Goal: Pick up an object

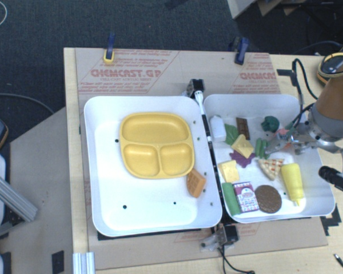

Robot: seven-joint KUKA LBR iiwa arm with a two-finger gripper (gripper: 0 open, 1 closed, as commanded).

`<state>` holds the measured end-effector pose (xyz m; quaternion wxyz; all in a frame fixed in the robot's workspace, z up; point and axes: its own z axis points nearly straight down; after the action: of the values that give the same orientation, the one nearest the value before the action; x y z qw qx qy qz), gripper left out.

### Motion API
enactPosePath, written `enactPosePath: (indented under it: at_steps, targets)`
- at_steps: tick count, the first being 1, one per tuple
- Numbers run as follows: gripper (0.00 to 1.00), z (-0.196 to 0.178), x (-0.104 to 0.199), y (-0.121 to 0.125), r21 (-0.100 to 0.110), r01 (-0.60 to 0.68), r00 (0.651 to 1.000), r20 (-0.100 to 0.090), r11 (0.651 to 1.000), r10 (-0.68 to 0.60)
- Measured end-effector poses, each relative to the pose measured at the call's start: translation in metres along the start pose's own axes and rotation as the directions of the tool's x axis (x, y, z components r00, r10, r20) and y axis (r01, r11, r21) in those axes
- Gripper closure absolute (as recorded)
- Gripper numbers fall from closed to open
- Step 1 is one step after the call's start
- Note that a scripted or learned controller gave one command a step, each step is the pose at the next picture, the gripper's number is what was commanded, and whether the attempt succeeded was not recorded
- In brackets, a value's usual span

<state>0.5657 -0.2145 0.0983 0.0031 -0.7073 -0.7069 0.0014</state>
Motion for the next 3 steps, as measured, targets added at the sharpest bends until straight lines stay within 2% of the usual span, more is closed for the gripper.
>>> enactPosePath:
  at_steps: [1,2,3]
  targets:
    - [0.0,0.01,0.001,0.002,-0.005,0.002,1.0,-0.002,1.0,-0.002]
    - [1.0,-0.002,0.001,0.004,-0.013,0.002,1.0,0.002,1.0,-0.002]
    - [1.0,-0.05,0.003,0.013,-0.013,0.002,1.0,0.006,1.0,-0.002]
